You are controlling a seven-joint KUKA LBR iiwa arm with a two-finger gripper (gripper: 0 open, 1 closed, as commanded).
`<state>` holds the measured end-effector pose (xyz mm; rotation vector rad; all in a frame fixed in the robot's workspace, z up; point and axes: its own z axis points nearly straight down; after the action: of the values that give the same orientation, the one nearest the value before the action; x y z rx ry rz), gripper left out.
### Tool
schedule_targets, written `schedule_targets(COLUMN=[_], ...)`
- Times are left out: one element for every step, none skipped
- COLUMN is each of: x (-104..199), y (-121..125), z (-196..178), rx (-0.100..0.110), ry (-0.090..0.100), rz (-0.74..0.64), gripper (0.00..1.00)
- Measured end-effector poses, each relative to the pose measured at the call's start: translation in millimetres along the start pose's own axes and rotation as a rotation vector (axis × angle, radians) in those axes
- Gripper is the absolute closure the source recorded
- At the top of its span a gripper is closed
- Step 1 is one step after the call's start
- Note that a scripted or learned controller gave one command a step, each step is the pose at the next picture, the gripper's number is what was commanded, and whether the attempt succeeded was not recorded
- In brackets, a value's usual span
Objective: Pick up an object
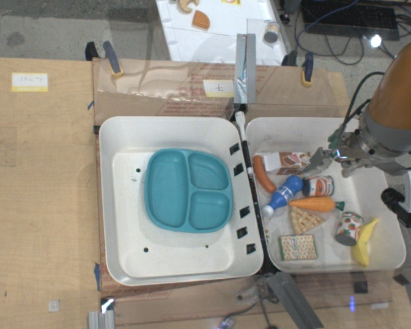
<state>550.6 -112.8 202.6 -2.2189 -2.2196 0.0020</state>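
Gripper [327,157] hung over the upper part of the right bin [394,260], its dark fingers spread somewhat apart with nothing between them, just above a small can [320,186] and beside a flat packet [294,160].

Writing on that can and packet was too small to read; both carried red and white print. A white label [218,86] on the cardboard behind the bins bore a mark like a plus or "+", and a yellow sticker [30,81] on the bench at the far left had faint, unreadable text.

The right bin held nine things: one hot dog [263,173], one blue bottle [285,192] with a white cap, one carrot [315,204], one wedge [306,219] of pizza or waffle, one square cracker [297,247], one banana [363,242], one small patterned cup [347,227], plus the can and the packet. The bottle, carrot and wedge lay close together in the middle.

The left bin [120,204] held one teal tray [188,189] with three compartments.
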Motion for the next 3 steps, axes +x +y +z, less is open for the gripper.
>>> schedule_targets(x=[7.0, 14.8, 12.4], y=[8.0, 24.0, 25.5], z=[86.0, 111.3, 101.1], rx=[-0.002, -0.006, -0.010], ry=[-0.001, -0.003, -0.003], rz=[-0.135, -0.150, -0.144], gripper=[0.00, 0.00, 1.00])
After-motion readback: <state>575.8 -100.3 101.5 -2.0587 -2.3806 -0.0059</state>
